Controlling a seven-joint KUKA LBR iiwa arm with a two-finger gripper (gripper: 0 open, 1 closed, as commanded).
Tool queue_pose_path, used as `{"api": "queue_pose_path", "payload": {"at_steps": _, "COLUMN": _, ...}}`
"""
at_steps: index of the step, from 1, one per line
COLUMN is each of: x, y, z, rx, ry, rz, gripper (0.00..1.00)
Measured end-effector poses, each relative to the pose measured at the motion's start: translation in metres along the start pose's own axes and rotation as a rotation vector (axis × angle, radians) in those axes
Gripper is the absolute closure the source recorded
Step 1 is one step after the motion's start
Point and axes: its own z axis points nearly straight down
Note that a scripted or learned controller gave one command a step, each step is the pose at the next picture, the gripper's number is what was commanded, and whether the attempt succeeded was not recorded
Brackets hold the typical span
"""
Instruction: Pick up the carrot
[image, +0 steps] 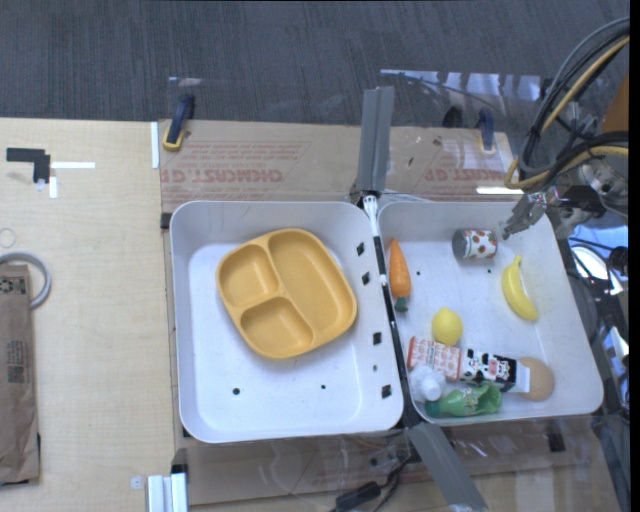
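Observation:
The carrot (398, 270) is orange with a green stub at its near end. It lies lengthwise along the left wall of the right bin (575, 330), close to the divider between the bins. My gripper (520, 217) hangs at the bin's far right corner, just right of a small can (475, 243). It is well away from the carrot, with nothing visibly in it.
A banana (518, 290), a lemon (447, 326), a milk carton (462, 363), a green bottle (462, 401) and a beige ball (538, 379) share the right bin. The left bin (195, 330) holds a yellow divided plate (287, 292). Cables loop at the upper right.

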Motion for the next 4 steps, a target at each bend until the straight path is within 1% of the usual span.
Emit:
{"api": "queue_pose_path", "payload": {"at_steps": 1, "x": 0.069, "y": -0.041, "z": 0.034, "rx": 0.001, "ry": 0.000, "rz": -0.215, "gripper": 0.00}}
{"api": "queue_pose_path", "payload": {"at_steps": 2, "x": 0.127, "y": -0.095, "z": 0.060, "rx": 0.001, "ry": 0.000, "rz": -0.313, "gripper": 0.00}}
{"api": "queue_pose_path", "payload": {"at_steps": 3, "x": 0.040, "y": -0.059, "z": 0.125, "rx": 0.000, "ry": -0.001, "rz": -0.166, "gripper": 0.00}}
{"api": "queue_pose_path", "payload": {"at_steps": 4, "x": 0.039, "y": -0.059, "z": 0.116, "rx": -0.001, "ry": -0.001, "rz": -0.162, "gripper": 1.00}}
